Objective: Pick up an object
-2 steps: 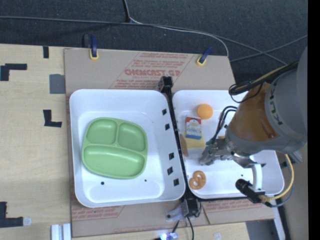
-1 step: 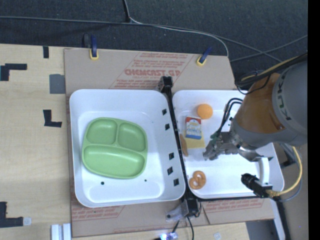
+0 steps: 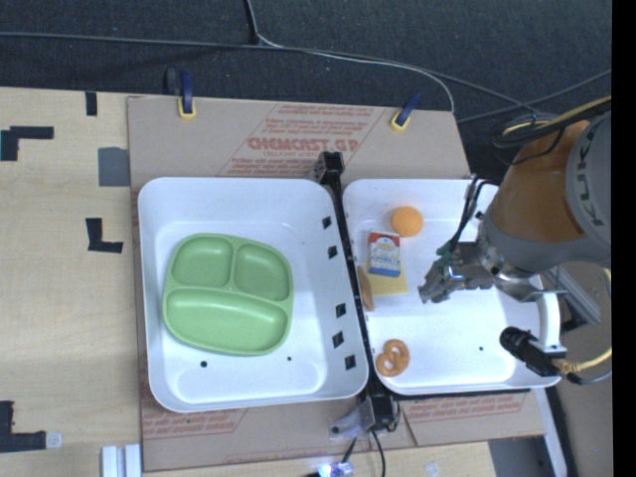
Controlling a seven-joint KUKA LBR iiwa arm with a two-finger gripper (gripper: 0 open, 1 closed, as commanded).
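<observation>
In the right bin (image 3: 452,366) lie an orange ball (image 3: 406,221) at the back, a small red-and-white carton (image 3: 384,251) on a yellow sponge (image 3: 389,282), a brown piece (image 3: 365,289) against the left wall, and a pretzel (image 3: 393,357) near the front. My gripper (image 3: 434,288) hangs low over the middle of this bin, just right of the sponge and apart from it. Nothing shows between its fingers. The arm's grey and orange body covers the bin's right side.
The left bin (image 3: 308,366) holds a green divided plate (image 3: 229,293). A black divider with clips (image 3: 341,266) runs between the bins. Cables (image 3: 328,53) cross the dark floor behind the cardboard sheet (image 3: 298,137). Bare white floor lies in the right bin's front half.
</observation>
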